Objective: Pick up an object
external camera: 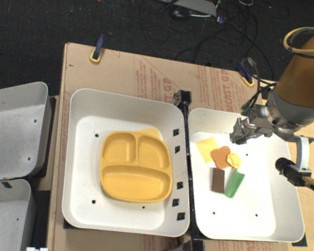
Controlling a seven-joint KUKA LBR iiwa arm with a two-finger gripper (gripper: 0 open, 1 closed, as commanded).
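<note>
A yellow divided tray [136, 168] lies in the left bin [79, 139]. In the right bin [259, 225], a yellow slice [206, 147], orange piece [220, 156], brown block [218, 179] and green block [234, 184] cluster together. The gripper [242, 133] hangs just above them.

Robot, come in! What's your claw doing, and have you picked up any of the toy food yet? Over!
Gripper hovering over right bin, nothing seen in it. Toy food pile lying in that bin, not picked. Yellow tray sits in left bin, out of the way.
</note>
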